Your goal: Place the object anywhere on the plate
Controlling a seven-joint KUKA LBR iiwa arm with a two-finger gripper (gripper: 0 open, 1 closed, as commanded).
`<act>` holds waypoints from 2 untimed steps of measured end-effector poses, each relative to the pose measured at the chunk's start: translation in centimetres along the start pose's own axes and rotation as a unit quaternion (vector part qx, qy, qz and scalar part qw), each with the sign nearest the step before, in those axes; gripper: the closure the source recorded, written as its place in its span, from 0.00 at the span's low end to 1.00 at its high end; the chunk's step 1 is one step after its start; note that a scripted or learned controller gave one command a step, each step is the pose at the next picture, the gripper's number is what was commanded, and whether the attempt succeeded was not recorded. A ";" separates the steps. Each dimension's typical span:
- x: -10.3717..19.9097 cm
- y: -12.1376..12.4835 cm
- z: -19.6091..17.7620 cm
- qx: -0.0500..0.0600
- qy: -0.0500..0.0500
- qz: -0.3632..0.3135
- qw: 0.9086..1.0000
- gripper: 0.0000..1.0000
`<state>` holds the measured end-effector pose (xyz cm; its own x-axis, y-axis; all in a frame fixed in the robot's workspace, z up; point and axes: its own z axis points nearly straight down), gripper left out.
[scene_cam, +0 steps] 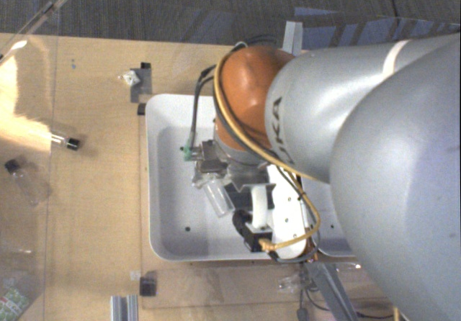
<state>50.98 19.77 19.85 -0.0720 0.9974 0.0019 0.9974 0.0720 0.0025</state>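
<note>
My grey arm with its orange band point(245, 89) reaches in from the right and covers most of both bins. The gripper point(216, 193) hangs low over the middle of the left white bin point(167, 229), pointing down and to the left. Its black and white body point(263, 222) and looped cables hide the bin floor beneath it. A pale, translucent part sticks out at the gripper's tip. I cannot make out any object at that tip.
A sliver of the right bin point(337, 246) shows under the arm. On the wooden bench to the left lie a small black-capped tube point(65, 142) and a clear plastic sheet point(29, 96). Black brackets point(143, 82) point(148, 285) sit at the left bin's corners.
</note>
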 end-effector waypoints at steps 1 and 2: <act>0.0 0.0 0.0 0.000 0.000 0.000 1.000 0.00; 3.2 0.9 -3.9 -0.002 0.000 -0.245 0.969 0.00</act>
<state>51.61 23.00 23.72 -0.5380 0.8429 -0.0004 0.8429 0.5380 0.0061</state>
